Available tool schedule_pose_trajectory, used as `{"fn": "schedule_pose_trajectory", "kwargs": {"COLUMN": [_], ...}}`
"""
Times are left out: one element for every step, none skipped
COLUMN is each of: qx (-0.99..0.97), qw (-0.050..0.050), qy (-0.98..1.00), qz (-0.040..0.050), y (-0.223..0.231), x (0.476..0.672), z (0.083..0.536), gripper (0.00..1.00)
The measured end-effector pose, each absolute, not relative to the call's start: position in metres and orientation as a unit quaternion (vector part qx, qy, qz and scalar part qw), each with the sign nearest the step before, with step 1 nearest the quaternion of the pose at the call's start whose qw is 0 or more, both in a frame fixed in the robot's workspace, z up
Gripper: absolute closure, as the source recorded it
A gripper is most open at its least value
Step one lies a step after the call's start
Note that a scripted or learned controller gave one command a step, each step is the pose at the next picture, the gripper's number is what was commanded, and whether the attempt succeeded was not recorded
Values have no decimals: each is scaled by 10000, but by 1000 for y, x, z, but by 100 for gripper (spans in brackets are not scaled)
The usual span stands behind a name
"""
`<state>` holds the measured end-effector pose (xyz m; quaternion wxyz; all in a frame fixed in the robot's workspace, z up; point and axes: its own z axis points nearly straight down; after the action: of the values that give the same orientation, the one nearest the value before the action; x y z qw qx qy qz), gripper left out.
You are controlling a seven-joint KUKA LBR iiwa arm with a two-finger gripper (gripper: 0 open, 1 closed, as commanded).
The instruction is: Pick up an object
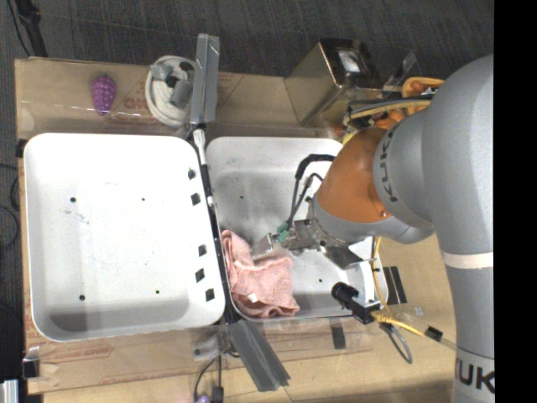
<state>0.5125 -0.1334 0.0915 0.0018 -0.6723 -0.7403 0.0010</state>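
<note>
Gripper (273, 243): we see it low in the right shallow white bin (252, 162); finger state we cannot tell.
Crumpled pink cloth (260, 280): lies just beside the gripper.

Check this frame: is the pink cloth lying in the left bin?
No. The pink cloth lies crumpled in the right bin, against its left wall near the front corner, with the gripper just above it.

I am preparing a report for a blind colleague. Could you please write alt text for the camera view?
A grey and orange robot arm reaches into the right white bin, its gripper just above a crumpled pink cloth lying against the bin's left wall. The left white bin sits beside it, and a small purple object lies on the bench behind.
</note>
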Motion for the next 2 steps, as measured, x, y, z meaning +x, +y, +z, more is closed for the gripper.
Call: {"fn": "schedule_pose_trajectory", "kwargs": {"qx": [-7262, -7494], "qw": [20, 10], "qy": [-6874, -6621], "qz": [12, 4], "y": [-103, -160], "x": [581, 622], "z": [91, 128], "gripper": [0, 0]}}
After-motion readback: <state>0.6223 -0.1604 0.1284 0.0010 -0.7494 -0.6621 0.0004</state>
